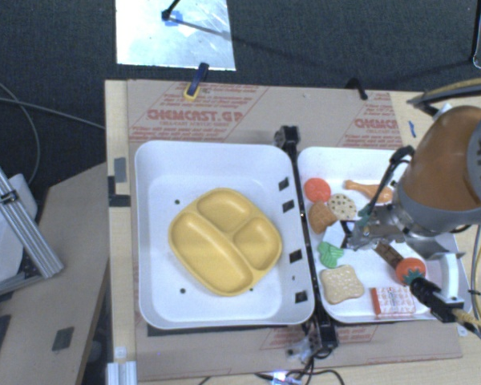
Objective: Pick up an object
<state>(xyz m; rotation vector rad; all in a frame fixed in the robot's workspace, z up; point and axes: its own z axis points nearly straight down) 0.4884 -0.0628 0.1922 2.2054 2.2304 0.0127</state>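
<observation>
Yellow divided tray (224, 241) fills our left bin (156, 167). In our right bin (321, 160) the gripper (357, 235) hangs low among toy foods, just beside the cookie (342, 206) and green piece (330, 254); whether it grips anything, we cannot tell.

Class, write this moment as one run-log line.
arm: over right bin | gripper: low among food | tray: left bin | nothing lifted
</observation>
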